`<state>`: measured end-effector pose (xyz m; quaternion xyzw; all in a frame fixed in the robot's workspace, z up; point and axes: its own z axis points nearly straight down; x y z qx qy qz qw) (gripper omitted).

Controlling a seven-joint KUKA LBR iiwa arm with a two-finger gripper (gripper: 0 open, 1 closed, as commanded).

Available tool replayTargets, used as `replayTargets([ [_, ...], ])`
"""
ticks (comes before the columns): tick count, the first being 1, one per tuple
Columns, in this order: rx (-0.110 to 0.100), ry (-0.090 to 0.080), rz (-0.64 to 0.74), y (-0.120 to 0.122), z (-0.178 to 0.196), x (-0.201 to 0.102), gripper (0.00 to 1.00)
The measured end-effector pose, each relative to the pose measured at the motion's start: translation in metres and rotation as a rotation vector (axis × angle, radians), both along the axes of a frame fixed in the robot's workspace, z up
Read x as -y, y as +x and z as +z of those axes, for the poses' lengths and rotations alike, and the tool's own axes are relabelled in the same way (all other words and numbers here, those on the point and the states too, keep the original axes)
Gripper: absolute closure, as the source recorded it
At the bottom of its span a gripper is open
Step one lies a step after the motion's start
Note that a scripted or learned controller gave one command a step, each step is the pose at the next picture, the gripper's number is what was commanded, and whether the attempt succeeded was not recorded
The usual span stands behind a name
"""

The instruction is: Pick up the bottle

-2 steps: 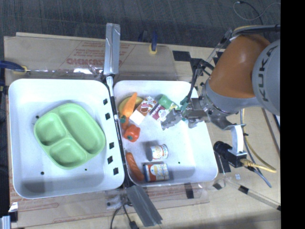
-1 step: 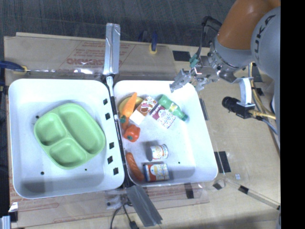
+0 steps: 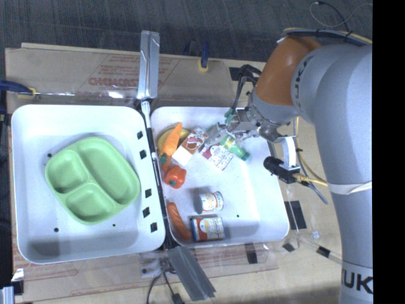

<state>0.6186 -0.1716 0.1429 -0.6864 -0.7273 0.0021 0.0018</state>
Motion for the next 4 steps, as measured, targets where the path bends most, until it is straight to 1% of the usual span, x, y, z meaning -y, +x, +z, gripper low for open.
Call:
replayTargets([
  [1,0.006,0.000,0.051,0.039,0.006,0.034,0.00],
  [2,0.013,-0.001,0.069,0.024,-0.044,0.036,0.00],
  [3,0.016,-0.001,0.074,0.026,-0.033,0.035,1.00],
  [4,0.004,0.000,0.012,0.017,0.040,0.039,1.00],
])
